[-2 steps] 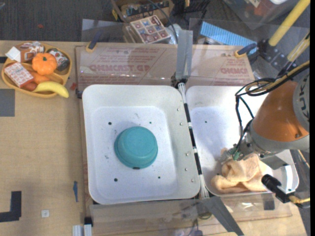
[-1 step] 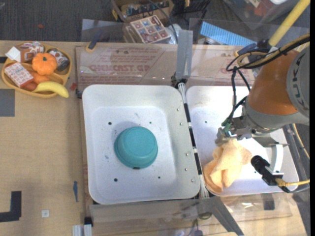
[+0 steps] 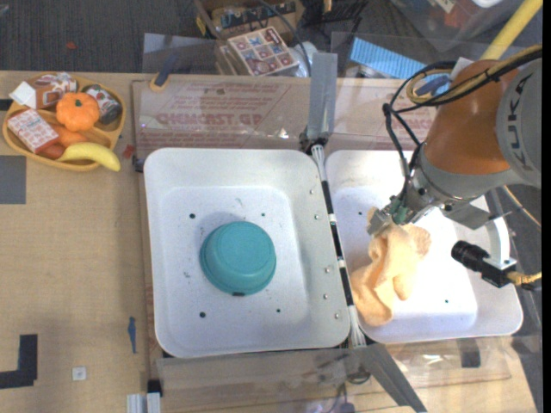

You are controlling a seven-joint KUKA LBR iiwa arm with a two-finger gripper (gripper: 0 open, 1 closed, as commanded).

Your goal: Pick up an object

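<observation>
Here's the table (image 3: 77,256), a pale tan, wood-look top with a few dark tape marks near its left edge, and beyond its far edge a dark floor crowded with cardboard boxes and a blue corrugated sheet. Two shallow white plastic bins sit side by side, rounded at the corners and dotted with small holes. In the left bin (image 3: 172,179), near its centre, a teal bowl (image 3: 239,257) lies upside down, smooth and round. In the right bin (image 3: 491,317), against its left wall, there's a soft yellow-orange cloth (image 3: 386,275), crumpled and draped from the middle of the bin down toward its near left corner.

The grey arm with its orange band (image 3: 469,132) comes in over the right bin's far right corner; white letters on its casing read "KU". The fingers (image 3: 398,214) sit right at the top of the cloth, pinched in close on its upper fold, which is bunched up between them. A black cylindrical part (image 3: 478,261) juts out over the bin's right side.

At the table's far left corner, a yellow tray (image 3: 17,136) holds toy food: an orange pumpkin (image 3: 78,112), a banana (image 3: 90,154) and small printed boxes. Behind the bins lies a clear sheet (image 3: 224,114) with faint red lettering, too blurred to read.
</observation>
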